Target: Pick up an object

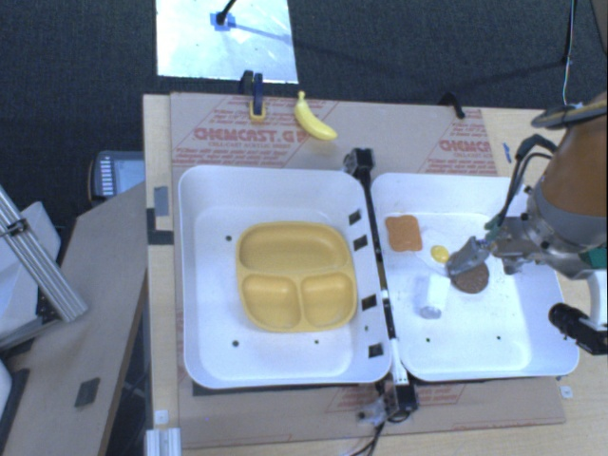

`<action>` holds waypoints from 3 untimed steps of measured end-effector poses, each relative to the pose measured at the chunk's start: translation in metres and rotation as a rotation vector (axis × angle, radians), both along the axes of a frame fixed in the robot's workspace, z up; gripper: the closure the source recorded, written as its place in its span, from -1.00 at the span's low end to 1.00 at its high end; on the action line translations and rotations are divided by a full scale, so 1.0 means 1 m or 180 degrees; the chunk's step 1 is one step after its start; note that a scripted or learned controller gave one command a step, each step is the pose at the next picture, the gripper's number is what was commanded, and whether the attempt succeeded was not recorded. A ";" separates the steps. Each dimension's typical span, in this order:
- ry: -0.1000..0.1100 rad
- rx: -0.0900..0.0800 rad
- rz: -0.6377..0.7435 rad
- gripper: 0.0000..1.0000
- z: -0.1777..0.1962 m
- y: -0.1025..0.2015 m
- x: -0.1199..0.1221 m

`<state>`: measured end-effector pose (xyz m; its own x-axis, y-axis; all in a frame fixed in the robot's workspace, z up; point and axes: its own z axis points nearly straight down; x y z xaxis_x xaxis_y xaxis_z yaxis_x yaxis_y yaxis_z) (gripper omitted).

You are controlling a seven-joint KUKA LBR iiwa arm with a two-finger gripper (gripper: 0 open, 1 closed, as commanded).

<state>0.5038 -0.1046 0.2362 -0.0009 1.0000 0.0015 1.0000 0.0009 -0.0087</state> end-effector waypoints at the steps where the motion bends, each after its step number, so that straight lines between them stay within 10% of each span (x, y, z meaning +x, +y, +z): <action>1: -0.0034 -0.0005 0.0007 -1.00 0.005 0.000 0.002; 3: -0.0016 -0.0002 -0.0001 -1.00 -0.096 -0.010 0.005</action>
